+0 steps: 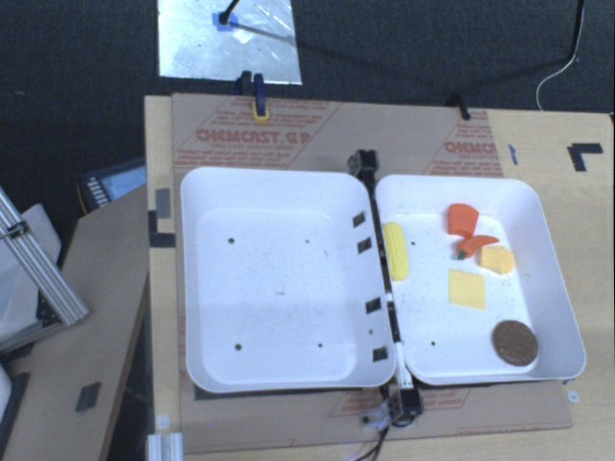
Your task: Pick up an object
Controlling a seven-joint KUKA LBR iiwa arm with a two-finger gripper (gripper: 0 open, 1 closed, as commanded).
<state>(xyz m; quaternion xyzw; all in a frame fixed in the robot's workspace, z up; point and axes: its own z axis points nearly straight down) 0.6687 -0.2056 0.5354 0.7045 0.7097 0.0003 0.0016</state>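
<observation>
Hand: whether apart or together, cannot tell.

Right bin [555,275] holds all the loose objects. Yellow corn cob [395,250] lies lengthwise along the bin's left wall, beside the black hinge clips. Orange piece [462,218] near the far wall; small orange-red piece [473,246] just below it, close to a yellow-orange wedge [498,258]. Flat yellow square [468,289] mid-bin. Brown disc [515,342] in the near right corner, apart from the rest.

Left bin [195,286] sits touching the right one. Both rest on a lettered cardboard sheet [288,133] on the counter [557,137]. Blue-and-yellow clamp [258,99] at the sheet's far edge.
</observation>
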